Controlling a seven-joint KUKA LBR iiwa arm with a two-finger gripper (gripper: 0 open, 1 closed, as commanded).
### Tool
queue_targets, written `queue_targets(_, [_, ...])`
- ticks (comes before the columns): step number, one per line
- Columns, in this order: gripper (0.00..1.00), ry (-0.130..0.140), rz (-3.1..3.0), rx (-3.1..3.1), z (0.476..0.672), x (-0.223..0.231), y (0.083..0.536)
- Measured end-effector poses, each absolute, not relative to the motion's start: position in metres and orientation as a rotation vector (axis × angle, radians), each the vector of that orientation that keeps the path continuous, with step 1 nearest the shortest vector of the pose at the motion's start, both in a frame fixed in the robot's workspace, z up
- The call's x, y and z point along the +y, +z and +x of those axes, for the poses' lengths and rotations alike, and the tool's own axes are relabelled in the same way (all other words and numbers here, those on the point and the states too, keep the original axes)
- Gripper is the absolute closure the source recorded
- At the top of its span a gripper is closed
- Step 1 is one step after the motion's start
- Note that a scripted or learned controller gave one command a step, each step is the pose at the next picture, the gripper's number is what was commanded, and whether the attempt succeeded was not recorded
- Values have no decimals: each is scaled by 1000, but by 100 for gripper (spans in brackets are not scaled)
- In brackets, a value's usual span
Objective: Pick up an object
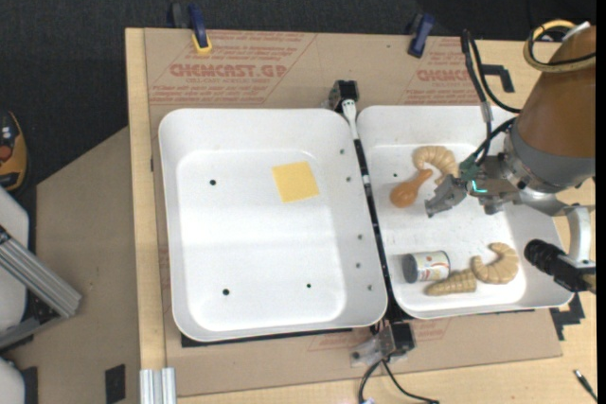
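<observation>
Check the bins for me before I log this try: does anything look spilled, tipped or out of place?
Nothing looks spilled or damaged. A small can lies on its side in the right bin. The yellow square lies flat in the left bin. The tool hovers beside the shrimp.

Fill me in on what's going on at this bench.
A robot arm reaches in over the right bin, its gripper low beside a curved tan toy but holding nothing. A small can and two more tan pieces lie nearer the front. A yellow square sits alone in the left bin.
</observation>
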State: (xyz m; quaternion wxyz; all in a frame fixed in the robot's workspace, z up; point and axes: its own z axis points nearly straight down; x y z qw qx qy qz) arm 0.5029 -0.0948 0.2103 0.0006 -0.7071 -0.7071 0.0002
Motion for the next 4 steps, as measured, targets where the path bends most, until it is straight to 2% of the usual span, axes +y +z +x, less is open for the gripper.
queue_targets(1, [0,-7,-2216,-2233,592,-41,184])
queue_targets(2, [0,-1,-2230,-2220,586,-94,204])
queue_targets(3, [0,8,-2221,-2213,581,-127,78])
queue_targets(4, [100,-1,-2225,-2221,584,-125,95])
